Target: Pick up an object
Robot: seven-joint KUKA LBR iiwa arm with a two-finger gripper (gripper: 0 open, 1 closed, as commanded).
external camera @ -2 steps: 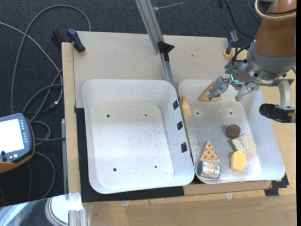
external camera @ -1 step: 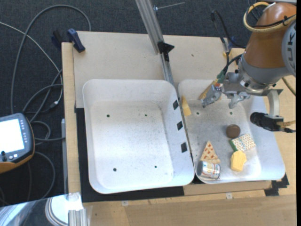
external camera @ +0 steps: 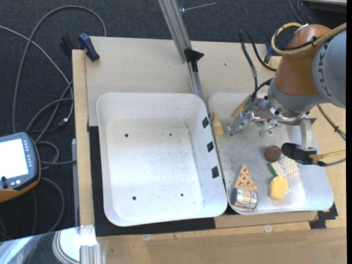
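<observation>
Two white bins lie below me; my gripper (external camera: 254, 126) hangs over the right bin (external camera: 316, 194), jaws parted and holding nothing. Near its front edge sit a pizza slice toy (external camera: 245, 177), a silver can (external camera: 245, 198), a yellow corn toy (external camera: 279, 187) and a brown ball (external camera: 273, 153), all apart from my fingers.

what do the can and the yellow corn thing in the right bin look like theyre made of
The can looks like metal: silvery and shiny, with bright glints along its side; it could be metallised plastic. The yellow corn looks like moulded plastic or rubber: uniform saturated yellow with a soft, dull sheen and a bumpy surface, probably a toy. Both lie near the front of the right bin.
</observation>
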